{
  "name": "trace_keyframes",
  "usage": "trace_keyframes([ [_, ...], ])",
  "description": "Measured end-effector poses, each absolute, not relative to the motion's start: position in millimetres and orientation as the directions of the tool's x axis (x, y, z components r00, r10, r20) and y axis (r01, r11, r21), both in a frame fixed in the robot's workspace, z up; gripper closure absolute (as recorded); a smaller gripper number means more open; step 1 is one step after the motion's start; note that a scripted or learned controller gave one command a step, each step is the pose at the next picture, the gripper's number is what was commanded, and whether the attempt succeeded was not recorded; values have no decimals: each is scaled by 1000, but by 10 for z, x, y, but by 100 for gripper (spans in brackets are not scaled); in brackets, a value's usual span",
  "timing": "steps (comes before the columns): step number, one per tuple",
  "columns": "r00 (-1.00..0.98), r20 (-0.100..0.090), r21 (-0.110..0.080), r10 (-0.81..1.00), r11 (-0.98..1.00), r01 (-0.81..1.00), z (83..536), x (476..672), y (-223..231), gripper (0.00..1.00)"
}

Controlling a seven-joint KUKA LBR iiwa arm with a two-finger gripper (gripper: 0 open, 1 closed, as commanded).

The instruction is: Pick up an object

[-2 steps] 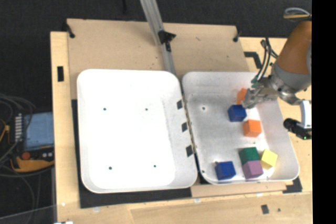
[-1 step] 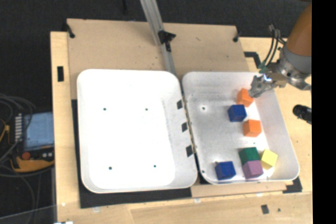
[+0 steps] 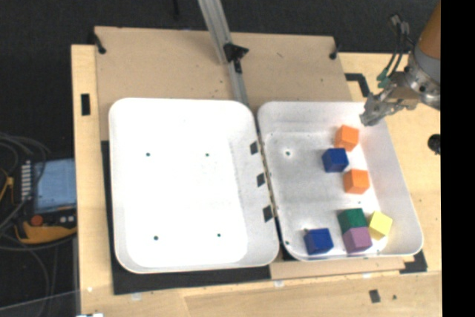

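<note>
Claw hangs at the upper right rim of the right bin, arm entering from the frame's right edge. Nearest candidate, an orange cube, lies just below-left of it, apart. Grip state cannot be told; the tip appears too blurred. Nothing visibly held.

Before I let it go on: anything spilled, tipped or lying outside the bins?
Nothing stands out. All seven blocks lie inside the right bin: two orange, two blue, green, purple and yellow. The gripper hangs over that bin's far right corner.
</note>
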State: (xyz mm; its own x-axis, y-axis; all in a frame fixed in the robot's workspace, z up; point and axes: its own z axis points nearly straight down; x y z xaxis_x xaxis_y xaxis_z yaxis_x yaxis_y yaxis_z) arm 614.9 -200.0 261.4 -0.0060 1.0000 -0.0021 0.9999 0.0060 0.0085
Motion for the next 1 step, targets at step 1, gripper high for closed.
trace_keyframes([
  [1, -7, -2, 7, 1000, 7, 1000, 3010, 6160, -2009, 100],
])
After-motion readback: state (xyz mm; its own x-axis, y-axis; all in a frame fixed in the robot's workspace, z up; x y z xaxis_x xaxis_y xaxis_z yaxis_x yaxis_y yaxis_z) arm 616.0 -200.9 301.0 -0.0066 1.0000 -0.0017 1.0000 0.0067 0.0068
